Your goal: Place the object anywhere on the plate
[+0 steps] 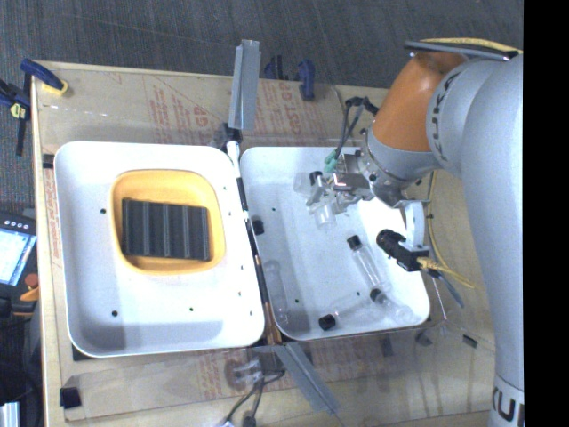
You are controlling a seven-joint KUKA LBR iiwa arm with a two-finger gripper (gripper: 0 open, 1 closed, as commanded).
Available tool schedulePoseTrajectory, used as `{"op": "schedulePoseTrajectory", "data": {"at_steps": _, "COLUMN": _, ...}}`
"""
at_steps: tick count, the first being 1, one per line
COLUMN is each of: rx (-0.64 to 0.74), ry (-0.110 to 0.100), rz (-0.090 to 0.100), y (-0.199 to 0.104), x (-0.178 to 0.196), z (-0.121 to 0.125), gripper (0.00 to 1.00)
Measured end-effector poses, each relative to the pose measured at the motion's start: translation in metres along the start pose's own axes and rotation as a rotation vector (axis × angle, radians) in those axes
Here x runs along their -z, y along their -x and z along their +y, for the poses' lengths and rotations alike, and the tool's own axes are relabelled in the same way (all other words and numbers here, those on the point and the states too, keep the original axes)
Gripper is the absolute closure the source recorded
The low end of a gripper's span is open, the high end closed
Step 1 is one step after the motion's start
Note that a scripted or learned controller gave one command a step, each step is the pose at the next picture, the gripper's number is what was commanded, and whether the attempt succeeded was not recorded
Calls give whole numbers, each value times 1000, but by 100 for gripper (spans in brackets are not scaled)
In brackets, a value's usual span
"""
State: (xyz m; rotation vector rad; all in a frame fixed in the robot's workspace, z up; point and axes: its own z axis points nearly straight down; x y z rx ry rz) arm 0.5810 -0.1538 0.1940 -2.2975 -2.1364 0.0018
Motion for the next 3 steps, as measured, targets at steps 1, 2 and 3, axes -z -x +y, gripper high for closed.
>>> {"op": "schedulePoseTrajectory", "data": {"at_steps": 1, "rx": 22, "ry": -3, "rz": -1, "y": -82, "x": -4, "z": 0, "gripper": 100}}
{"op": "schedulePoseTrajectory", "data": {"at_steps": 2, "rx": 86, "ry": -4, "rz": -2, "y": -148, "x": -5, "z": -9, "gripper": 100}}
{"op": "schedulePoseTrajectory", "data": {"at_steps": 3, "rx": 85, "ry": -4, "rz": -2, "y": -148, "x": -5, "z": -9, "gripper": 0}}
